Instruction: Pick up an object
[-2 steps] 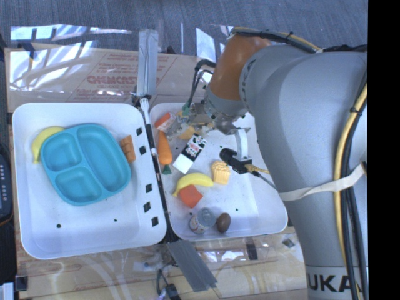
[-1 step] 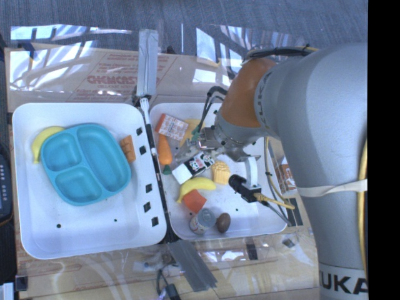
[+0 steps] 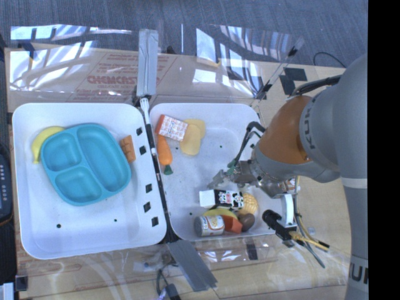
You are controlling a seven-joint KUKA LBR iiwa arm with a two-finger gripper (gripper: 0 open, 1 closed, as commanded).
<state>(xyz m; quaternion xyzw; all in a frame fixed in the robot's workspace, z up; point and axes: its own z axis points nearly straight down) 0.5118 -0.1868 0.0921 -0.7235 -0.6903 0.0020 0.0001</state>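
A: What is laid out on the surface?

B: Two shallow white bins sit side by side. The left bin (image 3: pixel 25 230) holds a blue divided plate (image 3: pixel 84 163), with a yellow banana-shaped toy (image 3: pixel 41 139) tucked under its far-left edge and a small orange piece (image 3: pixel 128 148) at its right edge. The right bin (image 3: pixel 187 230) holds a toy carrot (image 3: pixel 164 152), a red-and-white packet (image 3: pixel 171 127) and a pale yellow slab (image 3: pixel 194 136) near its top. A cluster sits low in the right bin: a black-and-white carton (image 3: pixel 224 198), a can (image 3: pixel 209 225), and small yellow, red and brown pieces pressed together.

A: Why are they bunched like that?

B: My guess is that loose items simply gather there, and such crowding makes a clean grasp harder.

A: Where is the arm?

B: It reaches in from the right, orange band above the wrist. The gripper (image 3: pixel 234 177) hangs just above the carton, at the cluster's upper edge.

A: Are the fingers parted or closed? Holding anything?

B: I cannot tell; they are too small and dark. Nothing is visibly caught between them.
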